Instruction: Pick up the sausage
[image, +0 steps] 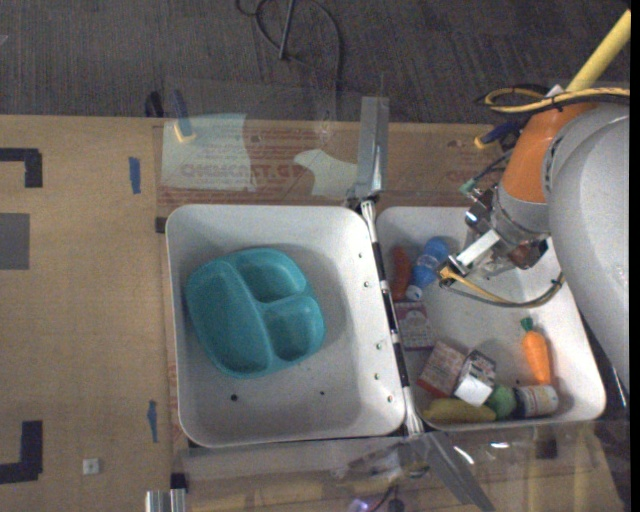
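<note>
Two bins sit on the surface. The sausage (400, 272) lies against the right bin's (590, 385) left wall, just beside a blue bottle (430, 262), so the tool (462, 262), whose opening I cannot tell, might catch the bottle instead. The left bin (185, 400) holds a teal divided plate (255, 310).

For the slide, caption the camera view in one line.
Gripper hovers in the right bin near the sausage; teal divided plate fills the left bin.
</note>
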